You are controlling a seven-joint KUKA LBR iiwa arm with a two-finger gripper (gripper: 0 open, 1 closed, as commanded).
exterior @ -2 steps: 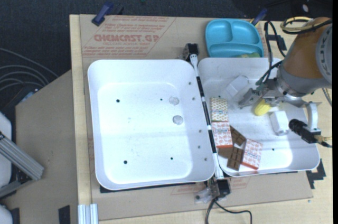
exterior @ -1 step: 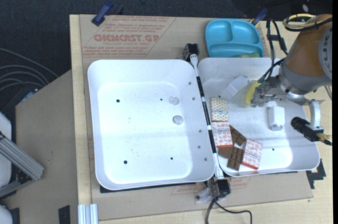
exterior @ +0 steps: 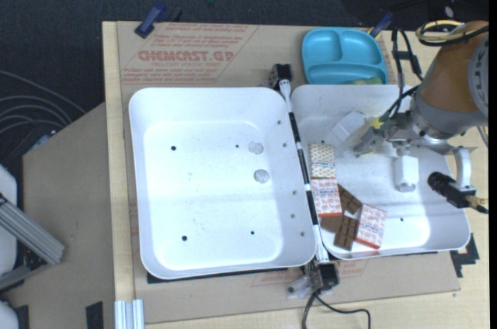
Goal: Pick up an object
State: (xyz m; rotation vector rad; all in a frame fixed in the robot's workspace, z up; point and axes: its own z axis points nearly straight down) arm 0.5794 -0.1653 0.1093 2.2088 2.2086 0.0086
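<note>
Two bins sit side by side mid-frame, the left bin [exterior: 210, 180] beside the right bin [exterior: 435, 230], which holds packets [exterior: 342, 203] at its lower left, a tray [exterior: 344, 56] above.

arm [exterior: 454, 83] seen reaching in over the right bin [exterior: 435, 234] | fingers [exterior: 365, 143] seen low above the bin floor | patterned packets and brown bars [exterior: 342, 203] lying just below-left of the fingers | left bin [exterior: 155, 164] well apart | blue tray [exterior: 344, 56] beyond on the worktop [exterior: 194, 56]

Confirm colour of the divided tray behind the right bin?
Light blue: the divided tray, seen in the camera view, sits beyond the right bin.
</note>
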